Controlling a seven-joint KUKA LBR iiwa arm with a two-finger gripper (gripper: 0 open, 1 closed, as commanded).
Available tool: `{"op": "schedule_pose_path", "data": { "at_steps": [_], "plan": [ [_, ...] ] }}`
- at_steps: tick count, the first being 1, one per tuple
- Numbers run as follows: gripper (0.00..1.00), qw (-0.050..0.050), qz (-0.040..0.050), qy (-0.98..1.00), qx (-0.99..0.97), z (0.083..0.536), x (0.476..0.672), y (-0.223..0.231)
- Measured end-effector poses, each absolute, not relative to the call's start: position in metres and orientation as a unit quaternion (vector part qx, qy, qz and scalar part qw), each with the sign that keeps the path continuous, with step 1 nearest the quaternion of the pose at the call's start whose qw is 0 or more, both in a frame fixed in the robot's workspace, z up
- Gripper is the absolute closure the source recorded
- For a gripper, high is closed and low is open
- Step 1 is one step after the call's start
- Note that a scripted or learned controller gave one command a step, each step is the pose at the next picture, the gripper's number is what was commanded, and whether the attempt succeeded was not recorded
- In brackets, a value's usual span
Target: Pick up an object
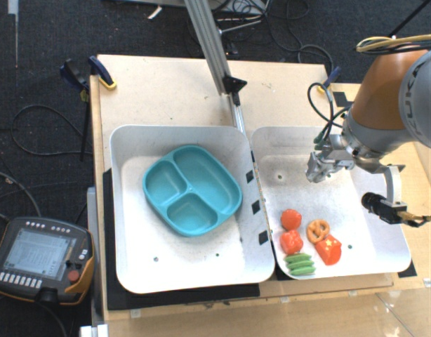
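My gripper hangs over the upper middle of the right bin, well above and behind the food pieces. Nothing shows between its tips. In the near part of that bin lie two red tomato-like pieces, a brown pretzel, a red pepper chunk and a green pea pod. All of them rest on the bin floor, apart from the gripper.
A teal divided plate lies in the left bin. A slanted metal bar crosses the bench's far side. A teach pendant lies on the floor at the lower left. Clamps sit at the bench's far left corner.
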State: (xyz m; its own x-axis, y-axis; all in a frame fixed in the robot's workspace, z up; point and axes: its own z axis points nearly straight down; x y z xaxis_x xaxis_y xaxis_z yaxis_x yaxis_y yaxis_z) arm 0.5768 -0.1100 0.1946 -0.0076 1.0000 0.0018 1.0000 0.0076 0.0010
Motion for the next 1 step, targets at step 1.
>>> {"op": "schedule_pose_path", "data": {
  "at_steps": [1],
  "plan": [
    [1.0, -0.001, -0.0015, -0.71, -0.704, 0.2071, 0.5944, -0.067]
  ]
}}
